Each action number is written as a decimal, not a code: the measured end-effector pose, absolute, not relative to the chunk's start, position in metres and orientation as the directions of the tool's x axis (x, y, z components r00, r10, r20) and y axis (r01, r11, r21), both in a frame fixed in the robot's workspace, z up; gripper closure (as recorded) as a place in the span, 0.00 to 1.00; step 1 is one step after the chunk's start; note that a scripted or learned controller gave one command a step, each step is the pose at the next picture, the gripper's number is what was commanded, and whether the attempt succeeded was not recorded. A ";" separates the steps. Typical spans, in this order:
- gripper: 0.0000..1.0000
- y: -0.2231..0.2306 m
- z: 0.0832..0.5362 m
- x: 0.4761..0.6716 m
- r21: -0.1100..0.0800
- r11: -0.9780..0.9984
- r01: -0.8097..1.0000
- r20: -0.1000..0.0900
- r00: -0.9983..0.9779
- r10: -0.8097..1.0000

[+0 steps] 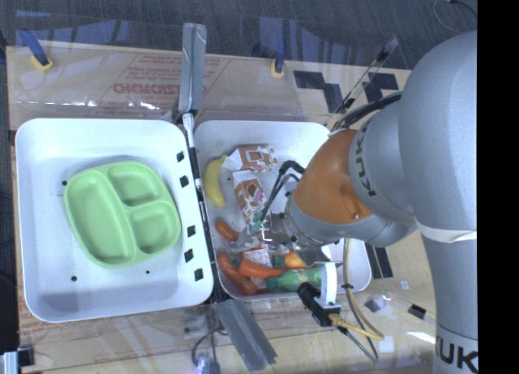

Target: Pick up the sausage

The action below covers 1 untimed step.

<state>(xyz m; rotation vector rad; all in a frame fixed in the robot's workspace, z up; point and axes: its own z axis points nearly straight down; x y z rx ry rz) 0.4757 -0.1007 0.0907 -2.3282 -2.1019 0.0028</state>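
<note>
Two white bins (32, 202) sit on the counter (97, 80). Over the right one's toy food, including the sausage (227, 231), hangs the tool (272, 234). Whether it grips anything, I cannot tell.

Two bins sit side by side on the desk (97, 80). The left bin (40, 226) holds a divided tray (122, 212) lying near its middle. The right bin (284, 131) holds a heap of things: a banana (213, 183) at its left side, two cartons (253, 178) just right of the banana, and a carrot (258, 268) among other pieces at the near edge. The arm (381, 178) reaches in from the right over the right bin's near half.
</note>
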 end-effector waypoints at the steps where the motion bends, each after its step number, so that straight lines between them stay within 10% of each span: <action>1: 1.00 -0.101 0.100 0.476 -0.006 -0.098 0.995 0.002 0.098 0.995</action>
